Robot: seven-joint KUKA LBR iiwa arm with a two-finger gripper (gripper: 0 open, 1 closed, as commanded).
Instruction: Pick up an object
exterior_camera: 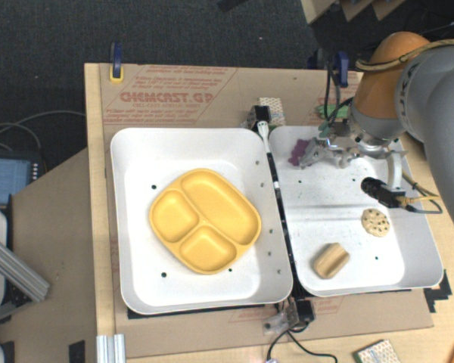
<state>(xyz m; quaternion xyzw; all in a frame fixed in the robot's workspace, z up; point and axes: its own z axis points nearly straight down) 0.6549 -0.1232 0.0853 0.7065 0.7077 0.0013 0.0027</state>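
Objects lie across two bins on the table, and we read them from the left. We see a yellow three-compartment plastic plate (204, 219) in the left white bin (129, 203). In the right white bin (416, 274) we see a small purple piece (297, 152) at the far left corner, a tan cylindrical block (331, 261) near the front, and a round speckled cookie (375, 221). The jaws (340, 153) hang over the bin's far end; we cannot tell their opening. We judge the purple piece nearest, just to their left.
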